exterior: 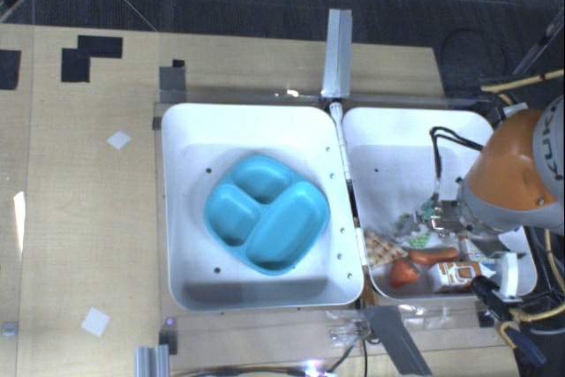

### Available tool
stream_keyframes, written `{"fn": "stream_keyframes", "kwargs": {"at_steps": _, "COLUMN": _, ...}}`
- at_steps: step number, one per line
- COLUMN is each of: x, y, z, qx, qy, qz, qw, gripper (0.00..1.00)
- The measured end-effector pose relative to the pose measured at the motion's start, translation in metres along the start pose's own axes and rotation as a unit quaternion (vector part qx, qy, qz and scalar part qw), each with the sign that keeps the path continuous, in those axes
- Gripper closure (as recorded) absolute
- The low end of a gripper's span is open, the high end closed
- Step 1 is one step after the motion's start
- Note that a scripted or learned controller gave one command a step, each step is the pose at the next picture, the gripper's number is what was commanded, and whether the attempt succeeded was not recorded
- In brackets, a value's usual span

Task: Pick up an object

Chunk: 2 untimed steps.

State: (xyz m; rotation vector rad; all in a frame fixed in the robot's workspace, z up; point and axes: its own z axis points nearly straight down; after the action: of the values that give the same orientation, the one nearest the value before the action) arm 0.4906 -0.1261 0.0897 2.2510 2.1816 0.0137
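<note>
Your bench's right bin (388, 146) is holding a red-orange toy (404, 271) at six o'clock; the gripper (439, 221) is hanging above, its grip state unreadable.

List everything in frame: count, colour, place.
bins: 2, white, side by side on the bench
tray: 1, blue, three compartments, centre of left bin
waffle: 1, tan, right bin near the divider
tomato: 1, red, right bin front edge
hot dog: 1, orange-brown, right bin beside the tomato
packet: 1, orange and white, right bin front
bottle: 1, white, right bin front right
bench: 1, tan with black squares
arm: 1, grey with orange band, over right bin
hand: 1, low over the right bin's clutter
</note>
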Motion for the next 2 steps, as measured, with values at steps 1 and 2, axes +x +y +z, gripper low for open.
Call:
{"fn": "stream_keyframes", "kwargs": {"at_steps": 1, "x": -0.002, "y": 0.003, "z": -0.012, "qx": -0.004, "qy": -0.003, "qz": 0.001, "qw": 1.0000, "gripper": 1.00}}
{"fn": "stream_keyframes", "kwargs": {"at_steps": 2, "x": -0.014, "y": 0.015, "z": -0.156, "qx": 0.002, "qy": -0.001, "qz": -0.098, "qw": 0.9952, "gripper": 1.00}}
